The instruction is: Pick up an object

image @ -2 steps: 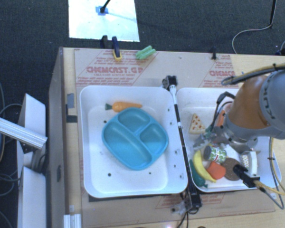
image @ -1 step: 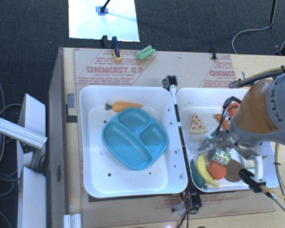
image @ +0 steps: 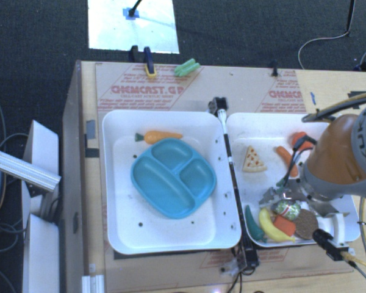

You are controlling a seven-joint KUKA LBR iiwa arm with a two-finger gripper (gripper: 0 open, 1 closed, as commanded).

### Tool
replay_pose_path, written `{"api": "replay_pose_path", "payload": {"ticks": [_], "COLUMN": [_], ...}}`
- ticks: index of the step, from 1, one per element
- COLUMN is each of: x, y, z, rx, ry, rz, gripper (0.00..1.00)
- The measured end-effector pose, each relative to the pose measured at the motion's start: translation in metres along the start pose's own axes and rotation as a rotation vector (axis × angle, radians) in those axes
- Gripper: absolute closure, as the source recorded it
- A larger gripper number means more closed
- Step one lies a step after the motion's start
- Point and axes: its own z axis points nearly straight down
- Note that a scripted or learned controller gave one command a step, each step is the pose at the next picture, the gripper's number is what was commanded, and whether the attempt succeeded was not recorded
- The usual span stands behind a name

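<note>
My desk [image: 171, 81], covered in brown board printed with red lettering, stands on dark carpet [image: 36, 41]. A pale square sheet [image: 133, 17] lies on the floor beyond it. Cables [image: 320, 41] trail across the carpet at upper right.

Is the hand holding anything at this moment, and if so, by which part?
It cannot be told. The hand sits low over the toy food in the right bin, above a banana, but no item visibly sits between its fingers.

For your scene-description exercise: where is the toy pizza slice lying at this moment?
In the camera view, the pizza slice lies in the right bin, near its left wall, apart from the banana and other toys piled at the bin's near edge.
</note>
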Motion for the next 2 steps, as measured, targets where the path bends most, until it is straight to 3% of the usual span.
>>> {"api": "replay_pose_path", "payload": {"ticks": [1, 2], "x": [-0.055, -0.050], "y": [0.017, 0.056], "z": [-0.042, 0.000], "rx": [-0.002, 0.000], "ry": [-0.002, 0.001], "rz": [0.001, -0.004], "gripper": [0.00, 0.00]}}
